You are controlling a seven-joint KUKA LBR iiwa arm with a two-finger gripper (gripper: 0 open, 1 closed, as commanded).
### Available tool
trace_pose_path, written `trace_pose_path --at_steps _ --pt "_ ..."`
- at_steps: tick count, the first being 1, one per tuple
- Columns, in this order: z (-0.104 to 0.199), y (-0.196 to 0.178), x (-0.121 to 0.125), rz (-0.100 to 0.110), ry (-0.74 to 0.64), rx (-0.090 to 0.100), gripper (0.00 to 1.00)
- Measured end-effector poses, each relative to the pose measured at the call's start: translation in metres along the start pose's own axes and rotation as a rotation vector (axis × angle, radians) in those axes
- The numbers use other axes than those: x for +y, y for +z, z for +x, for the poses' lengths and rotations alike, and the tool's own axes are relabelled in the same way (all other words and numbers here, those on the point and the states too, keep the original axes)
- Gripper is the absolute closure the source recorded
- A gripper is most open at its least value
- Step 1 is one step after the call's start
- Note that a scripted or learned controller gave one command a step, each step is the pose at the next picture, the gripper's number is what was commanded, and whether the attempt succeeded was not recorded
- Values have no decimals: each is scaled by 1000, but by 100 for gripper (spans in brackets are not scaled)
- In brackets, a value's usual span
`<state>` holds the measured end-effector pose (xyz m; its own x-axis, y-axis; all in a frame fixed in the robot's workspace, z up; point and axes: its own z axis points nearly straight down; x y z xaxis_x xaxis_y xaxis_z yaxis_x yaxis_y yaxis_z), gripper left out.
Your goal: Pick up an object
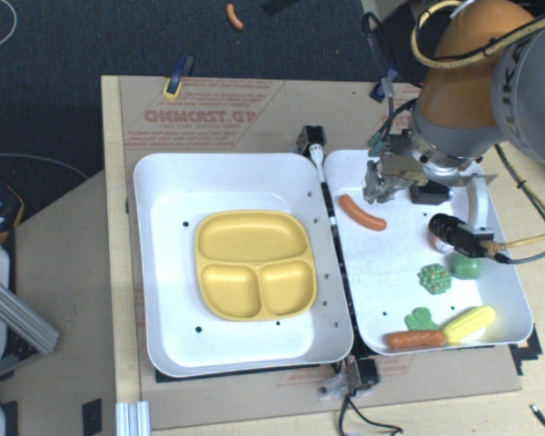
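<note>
1. The sausage lies in the right bin, its long axis running from 10 to 4 o'clock.
2. The arm reaches in from 2 o'clock, gripper pointing down; its opening cannot be told.
3. The sausage sits just beside the gripper, at its 7 o'clock.
</note>
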<state>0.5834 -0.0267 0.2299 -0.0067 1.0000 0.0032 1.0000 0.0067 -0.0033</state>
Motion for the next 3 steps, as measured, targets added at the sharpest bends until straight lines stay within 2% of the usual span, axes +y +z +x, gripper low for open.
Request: trace_pose_path --at_steps 2,3 --pt "91 12 -38 2 1 -1 100" --pt "115 16 -38 0 3 -2 100"
